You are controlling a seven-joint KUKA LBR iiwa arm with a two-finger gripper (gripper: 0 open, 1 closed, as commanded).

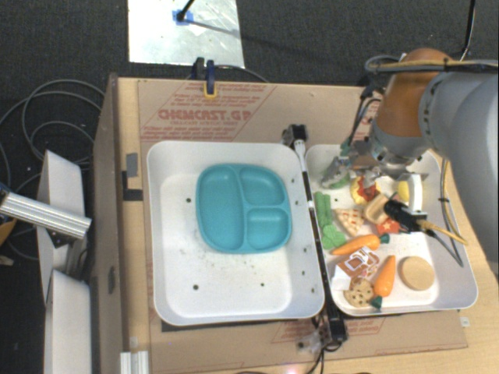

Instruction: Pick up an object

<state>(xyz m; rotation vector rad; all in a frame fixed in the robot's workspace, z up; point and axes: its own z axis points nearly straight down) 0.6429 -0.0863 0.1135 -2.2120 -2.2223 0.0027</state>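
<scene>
Entry: 1 gripper (360,171), grip state impossible to tell, low over the back of the right bin (456,291), with the toy food heap directly below and toward the front, nearest a red-yellow piece (365,189), 1 carrot (355,245) lying crosswise, and the teal plate (242,209) in the left bin (175,287).

A teal divided plate (242,209) lies in the left white bin (171,287), roughly at its middle. Under that bin a brown cardboard sheet (210,114) with red lettering covers the desk (104,209), reaching past the bin's far edge. Beyond the cardboard's far edge, a shiny silver sheet (185,23) rests on the dark floor (54,37). Left of the bin, black cables (47,123) loop beside a white bracket (62,185).
</scene>
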